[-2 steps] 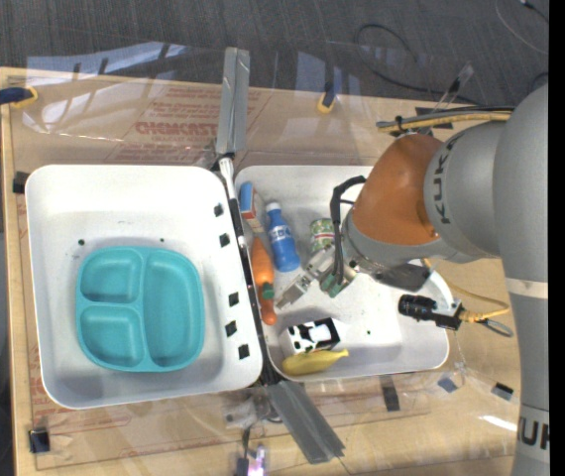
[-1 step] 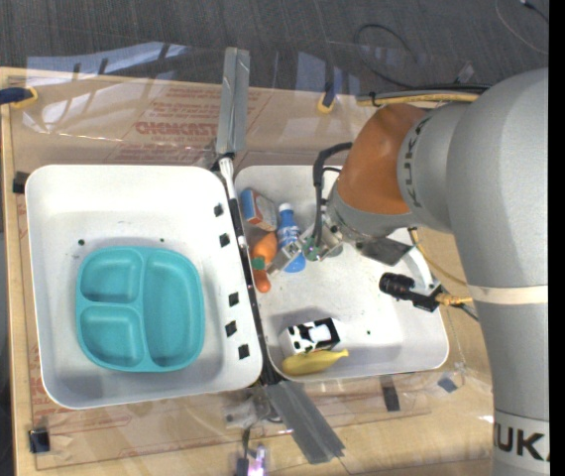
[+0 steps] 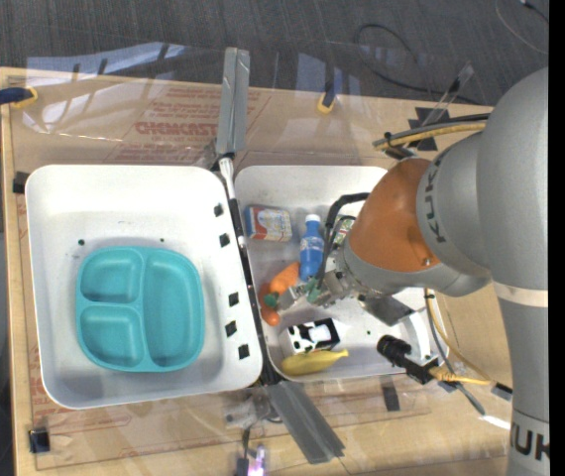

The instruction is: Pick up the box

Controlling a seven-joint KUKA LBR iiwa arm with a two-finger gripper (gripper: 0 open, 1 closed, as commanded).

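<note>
Tool (image 3: 324,288) low in right bin (image 3: 263,188), finger state unreadable; box (image 3: 269,223) apart at rear.

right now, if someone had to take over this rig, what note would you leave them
Gripper: low in the right bin, among the items; whether it is open or shut cannot be told, and no item is seen in it.
Box: lying near the right bin's upper left corner, beside the blue bottle. Banana and a black and white item lie at the near edge.
Teal tray sits in the left bin.
Done: nothing confirmed. Left: grasp and lift the box.
</note>
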